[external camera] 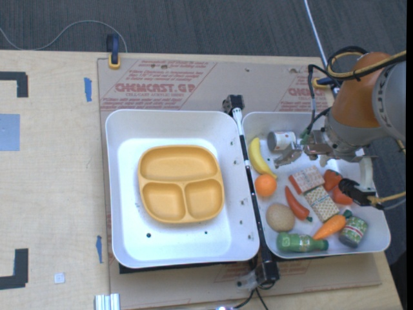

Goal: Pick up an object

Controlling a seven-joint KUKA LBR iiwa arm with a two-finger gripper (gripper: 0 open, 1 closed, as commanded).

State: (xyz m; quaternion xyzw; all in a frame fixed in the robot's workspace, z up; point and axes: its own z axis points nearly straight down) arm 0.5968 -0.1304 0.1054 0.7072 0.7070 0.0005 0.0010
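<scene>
Camera view, jaws (pixel 288 155) above banana (pixel 259 156), near right bin's (pixel 381 241) left wall.

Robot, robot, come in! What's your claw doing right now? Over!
Gripper low over right bin, nothing seen held. Banana just beside it. Orange, red pepper crowded close.

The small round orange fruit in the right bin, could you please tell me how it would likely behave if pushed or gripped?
The small round orange fruit looks ball-shaped, so a push would probably roll it. The yellow banana beside it may stop that. Its smooth curved surface could slip from the claw.
</scene>
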